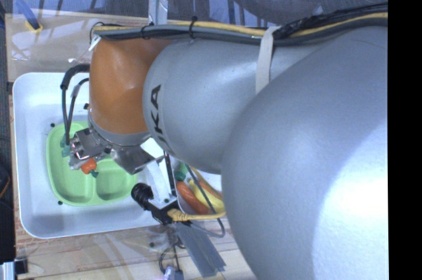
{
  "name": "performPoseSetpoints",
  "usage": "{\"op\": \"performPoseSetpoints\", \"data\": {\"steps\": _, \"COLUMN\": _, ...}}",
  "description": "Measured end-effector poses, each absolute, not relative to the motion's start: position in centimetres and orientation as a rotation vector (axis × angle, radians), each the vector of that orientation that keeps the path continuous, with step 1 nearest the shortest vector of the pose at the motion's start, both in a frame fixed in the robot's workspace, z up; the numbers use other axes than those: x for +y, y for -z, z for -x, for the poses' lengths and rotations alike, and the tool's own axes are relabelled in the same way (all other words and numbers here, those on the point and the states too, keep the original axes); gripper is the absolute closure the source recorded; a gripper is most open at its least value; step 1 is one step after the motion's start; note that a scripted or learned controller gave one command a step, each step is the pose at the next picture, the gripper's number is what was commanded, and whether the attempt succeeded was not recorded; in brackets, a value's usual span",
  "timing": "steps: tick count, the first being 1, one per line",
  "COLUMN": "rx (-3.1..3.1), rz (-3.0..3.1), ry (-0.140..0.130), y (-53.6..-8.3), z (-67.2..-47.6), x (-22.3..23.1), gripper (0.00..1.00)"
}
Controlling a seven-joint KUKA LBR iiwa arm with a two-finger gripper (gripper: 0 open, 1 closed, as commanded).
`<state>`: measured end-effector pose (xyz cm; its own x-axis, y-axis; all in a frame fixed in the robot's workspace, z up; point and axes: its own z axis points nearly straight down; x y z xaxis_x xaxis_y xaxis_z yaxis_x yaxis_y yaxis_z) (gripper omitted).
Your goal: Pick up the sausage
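The sausage, as far as it can be made out, is the reddish-orange elongated piece showing in a narrow gap under the arm. It lies well off to the camera's right of the tool and somewhat nearer the lower edge of the view. Most of it is hidden by the arm, so its full length and how it lies cannot be told. Touching it on the side away from the tool is a yellow curved object, also half covered.

The tool hangs low over a green tray with divided compartments. Whether the tool is spread or pressed together cannot be told, because the angle and the metal parts around it hide that. Right at the tool's lower tip sits a small orange piece, over the tray's rim between compartments. Whether the tool grips it or it merely lies there is unclear.

The tray rests in the white bin that surrounds the tool. Above the tool rises the orange band of the wrist, with black cables looping down beside it. Below the bin, a strip of the tabletop shows.
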<state>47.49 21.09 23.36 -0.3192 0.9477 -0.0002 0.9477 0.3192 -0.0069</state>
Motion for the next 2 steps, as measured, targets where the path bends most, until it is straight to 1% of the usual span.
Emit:
{"op": "performPoseSetpoints", "data": {"steps": 1, "rx": -2.145, "rz": 2.29, "ry": -0.012, "y": -12.99, "z": -48.94, "x": 20.52, "gripper": 1.0}}
{"op": "performPoseSetpoints", "data": {"steps": 2, "rx": -2.149, "rz": 2.282, "ry": -0.018, "y": -13.88, "z": -48.86, "x": 20.57, "gripper": 1.0}}
